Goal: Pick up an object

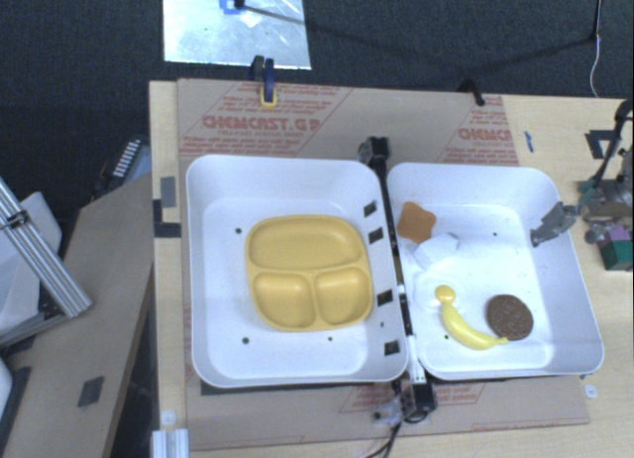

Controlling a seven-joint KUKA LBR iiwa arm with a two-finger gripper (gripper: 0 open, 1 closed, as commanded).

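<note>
Hovering at the right bin's (570,278) rim, gripper (551,224) aperture indeterminate, we should descend squarely over the banana (466,325).

Open floor behind banana (466,325), cookie (509,316)

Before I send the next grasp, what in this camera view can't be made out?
- Gripper at the right white bin: small and blurred; finger state unreadable.
- Grey arm: cut off by the right edge.
- Pale flat piece beside the orange-brown block: blends into the bin; identity unclear.
</note>
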